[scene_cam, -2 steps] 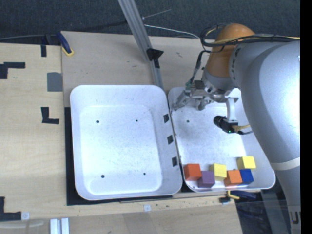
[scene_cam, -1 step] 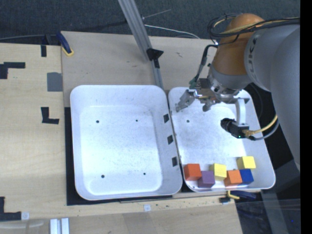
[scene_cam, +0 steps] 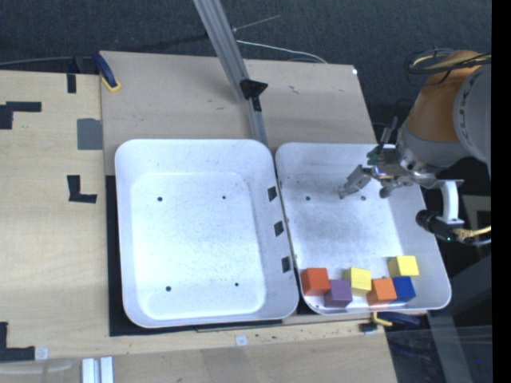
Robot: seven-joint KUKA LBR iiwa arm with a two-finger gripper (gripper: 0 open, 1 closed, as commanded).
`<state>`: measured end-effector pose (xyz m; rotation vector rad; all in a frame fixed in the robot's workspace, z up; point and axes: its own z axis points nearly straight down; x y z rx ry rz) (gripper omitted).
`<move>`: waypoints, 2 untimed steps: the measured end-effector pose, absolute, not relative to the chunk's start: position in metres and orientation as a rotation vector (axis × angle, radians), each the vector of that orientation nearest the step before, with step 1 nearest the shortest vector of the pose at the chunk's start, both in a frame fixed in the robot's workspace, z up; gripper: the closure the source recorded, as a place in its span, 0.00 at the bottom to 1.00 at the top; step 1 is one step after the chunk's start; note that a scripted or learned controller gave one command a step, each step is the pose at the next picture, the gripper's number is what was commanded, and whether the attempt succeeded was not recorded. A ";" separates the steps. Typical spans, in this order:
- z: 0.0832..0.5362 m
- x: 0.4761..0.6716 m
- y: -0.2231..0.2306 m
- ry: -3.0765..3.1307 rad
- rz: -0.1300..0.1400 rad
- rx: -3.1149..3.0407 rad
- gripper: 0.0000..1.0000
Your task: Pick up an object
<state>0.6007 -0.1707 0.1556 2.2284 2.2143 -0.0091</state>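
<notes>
From the fixed camera above the bench, two shallow white plastic bins sit side by side on a pale wooden benchtop (scene_cam: pixel 48 214): the larger left bin (scene_cam: pixel 128 214) and the right bin (scene_cam: pixel 319 166), their inner rims touching along the middle. The grey arm with its orange band (scene_cam: pixel 435 106) reaches in from the right, and its two-finger gripper (scene_cam: pixel 357 183) hangs over the upper part of the right bin, well apart from the blocks; its fingers stand spread and nothing lies between them. The small cubes cluster along the near edge of the right bin: an orange block (scene_cam: pixel 314 279) at the left, a purple block (scene_cam: pixel 341 292) just beside it, a yellow block (scene_cam: pixel 360 279) next, then a second orange block (scene_cam: pixel 382 290) touching a blue block (scene_cam: pixel 404 288), with another yellow block (scene_cam: pixel 404 266) just behind those. A slanted grey metal pole (scene_cam: pixel 223 38) rises from the bench behind the bins.
</notes>
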 end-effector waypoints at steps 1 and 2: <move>0.087 0.624 -0.106 2.233 -0.004 2.218 0.00; 0.197 0.586 -0.043 2.227 0.008 2.213 0.00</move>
